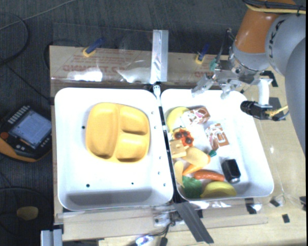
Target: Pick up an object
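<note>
Left bin (66, 188): held one yellow divided tray (117, 132), face up, near the middle.

Right bin (256, 152): held a heap of toy food and small things along its left side. Noted there: a banana (174, 114) at the upper left; two printed packets (216, 135), one at the top of the heap and one toward the middle; a small red-and-black item (183, 135) just below the banana; an orange carrot-like piece (209, 176) low in the heap; a green piece (192, 187) and a yellow piece (219, 189) at the bottom edge; a black block (231, 169) just right of the carrot-like piece.

Tool (218, 86): hung over the upper rim of the right bin, above the heap and apart from it, fingers spread, nothing between them.

Arm (262, 29): grey with orange band, entered from the upper right.

Table (118, 65): carried both bins side by side, rims touching.

Floor, left: handheld controller (24, 132) with screen.
</note>
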Action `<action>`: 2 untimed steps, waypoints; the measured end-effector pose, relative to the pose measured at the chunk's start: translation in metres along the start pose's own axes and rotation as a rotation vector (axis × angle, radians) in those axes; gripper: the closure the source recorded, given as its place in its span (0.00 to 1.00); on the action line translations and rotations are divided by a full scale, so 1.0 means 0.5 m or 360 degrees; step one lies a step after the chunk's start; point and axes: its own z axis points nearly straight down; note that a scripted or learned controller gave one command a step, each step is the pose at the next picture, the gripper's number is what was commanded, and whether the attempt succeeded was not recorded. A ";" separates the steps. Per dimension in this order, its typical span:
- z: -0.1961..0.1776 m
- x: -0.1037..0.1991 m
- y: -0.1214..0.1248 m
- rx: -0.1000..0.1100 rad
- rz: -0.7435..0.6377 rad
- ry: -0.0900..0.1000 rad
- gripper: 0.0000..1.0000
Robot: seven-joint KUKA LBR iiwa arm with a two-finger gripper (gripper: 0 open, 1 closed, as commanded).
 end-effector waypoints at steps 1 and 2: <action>0.179 -0.057 -0.028 -0.0025 0.0188 -0.0004 0.00; 0.257 -0.082 0.016 -0.0016 -0.0011 -0.0012 0.00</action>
